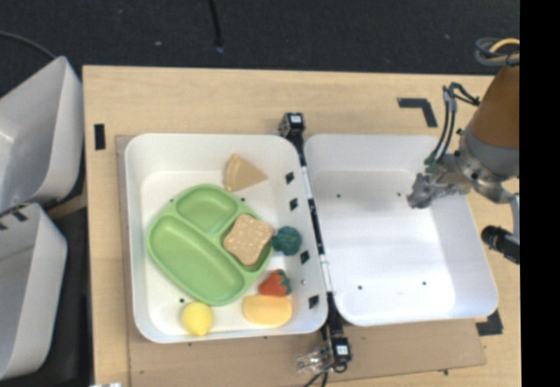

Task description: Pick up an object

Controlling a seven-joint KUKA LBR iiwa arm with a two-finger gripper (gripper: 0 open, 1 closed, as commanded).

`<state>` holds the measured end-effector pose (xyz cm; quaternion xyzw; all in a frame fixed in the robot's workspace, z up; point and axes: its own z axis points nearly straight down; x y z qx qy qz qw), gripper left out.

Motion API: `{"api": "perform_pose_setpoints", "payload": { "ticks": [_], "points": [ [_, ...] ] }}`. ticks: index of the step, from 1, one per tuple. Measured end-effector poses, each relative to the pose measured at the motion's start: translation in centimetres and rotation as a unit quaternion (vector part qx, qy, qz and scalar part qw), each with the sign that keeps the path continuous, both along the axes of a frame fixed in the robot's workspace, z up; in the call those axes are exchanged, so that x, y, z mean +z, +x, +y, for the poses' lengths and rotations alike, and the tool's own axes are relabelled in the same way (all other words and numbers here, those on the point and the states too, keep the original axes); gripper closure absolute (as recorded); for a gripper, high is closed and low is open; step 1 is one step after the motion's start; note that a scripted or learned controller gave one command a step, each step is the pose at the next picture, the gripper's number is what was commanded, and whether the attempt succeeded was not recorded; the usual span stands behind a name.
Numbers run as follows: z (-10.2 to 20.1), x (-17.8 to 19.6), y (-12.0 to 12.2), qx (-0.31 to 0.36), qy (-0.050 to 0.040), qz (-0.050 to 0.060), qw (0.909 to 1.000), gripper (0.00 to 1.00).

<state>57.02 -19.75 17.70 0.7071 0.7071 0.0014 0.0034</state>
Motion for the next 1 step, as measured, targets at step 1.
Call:
{"api": "perform_pose_setpoints", "payload": {
  "ticks": [1],
  "points": [
    [-0.79, 5.45, -0.73, -0.003, -0.0002, 0.000, 1.0000, 1.00]
  ]
}}
